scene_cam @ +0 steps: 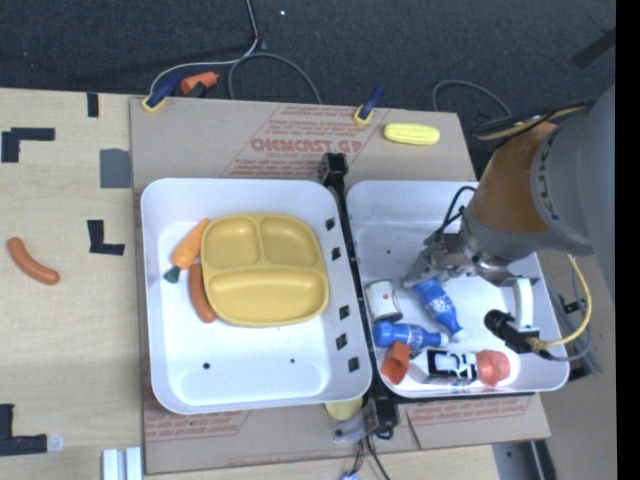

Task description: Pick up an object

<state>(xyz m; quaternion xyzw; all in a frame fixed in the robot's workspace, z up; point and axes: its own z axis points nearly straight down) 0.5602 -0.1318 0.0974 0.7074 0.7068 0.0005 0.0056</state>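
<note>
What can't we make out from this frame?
- Gripper: fingertip gap is too small and shadowed in the camera view; open or shut is unclear, as is contact with the blue bottle.
- Hot dog: partly tucked under the yellow plate.
- Yellow object below the bins: mostly hidden by the left bin rim.

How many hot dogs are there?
2. One hot dog lies on the bench, left of both bins. Another hot dog lies in the left bin, against the yellow plate's left edge. More could be hidden under the arm.
</note>
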